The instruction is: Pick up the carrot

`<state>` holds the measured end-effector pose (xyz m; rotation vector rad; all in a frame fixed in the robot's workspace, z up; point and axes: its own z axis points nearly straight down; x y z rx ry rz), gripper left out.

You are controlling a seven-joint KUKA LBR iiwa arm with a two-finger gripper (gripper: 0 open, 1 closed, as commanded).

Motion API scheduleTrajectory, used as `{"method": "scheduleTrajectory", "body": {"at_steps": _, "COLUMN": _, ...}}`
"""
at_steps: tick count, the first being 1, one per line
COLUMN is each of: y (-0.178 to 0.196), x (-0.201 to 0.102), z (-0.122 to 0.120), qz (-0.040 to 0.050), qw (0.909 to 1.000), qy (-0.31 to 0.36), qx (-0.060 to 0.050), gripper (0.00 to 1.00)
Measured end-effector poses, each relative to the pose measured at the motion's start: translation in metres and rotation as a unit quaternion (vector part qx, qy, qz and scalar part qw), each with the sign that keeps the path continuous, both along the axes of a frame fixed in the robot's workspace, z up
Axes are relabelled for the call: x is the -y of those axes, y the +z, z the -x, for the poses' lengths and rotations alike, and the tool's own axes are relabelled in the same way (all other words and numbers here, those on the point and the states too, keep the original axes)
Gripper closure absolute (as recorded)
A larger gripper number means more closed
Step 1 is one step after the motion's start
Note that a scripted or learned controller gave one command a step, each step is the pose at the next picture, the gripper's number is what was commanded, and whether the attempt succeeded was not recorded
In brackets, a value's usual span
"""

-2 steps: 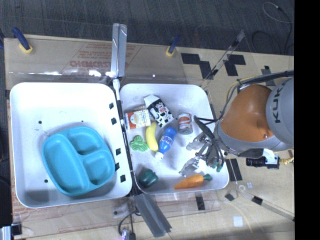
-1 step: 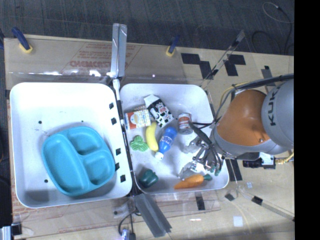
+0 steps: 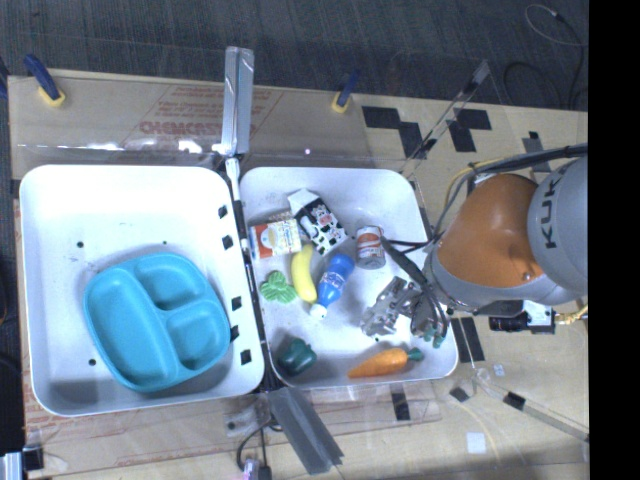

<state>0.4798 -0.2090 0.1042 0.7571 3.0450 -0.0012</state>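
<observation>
We look down on two shallow white bins side by side. The left bin [image 3: 40, 268] holds a blue divided tray [image 3: 155, 318], lying toward its near side. The right bin [image 3: 420, 208] carries all the small things.

The carrot [image 3: 380, 362] lies flat on the floor of the right bin, near its front right corner, its orange body pointing left and its green top toward the right wall. Nothing grips it. To its left, well apart, sits a dark green pepper-like piece [image 3: 296, 355] close to the front left corner.

The arm [image 3: 500, 243] — grey, with its orange band — comes in over the right wall of the right bin. Its gripper [image 3: 388, 308] hangs just above and slightly behind the carrot, close to it but apart from it. We cannot tell how its jaws stand; the metal parts blur together from this angle.

Further back in the same bin we see a yellow banana [image 3: 303, 274] beside a small green leafy toy [image 3: 277, 288], a blue and white bottle [image 3: 334, 280] lying tilted, a small can [image 3: 370, 246], a black and white carton [image 3: 318, 222], and an orange and white box [image 3: 275, 236] — all clustered between the bin's middle and its back left part.
</observation>
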Motion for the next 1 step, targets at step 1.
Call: {"method": "scheduleTrajectory", "body": {"at_steps": 1, "y": 0.0000, "x": 0.0000, "z": 0.0000, "qz": 0.0000, "qw": 1.0000, "qy": 0.000, "qx": 0.000, "gripper": 0.00}}
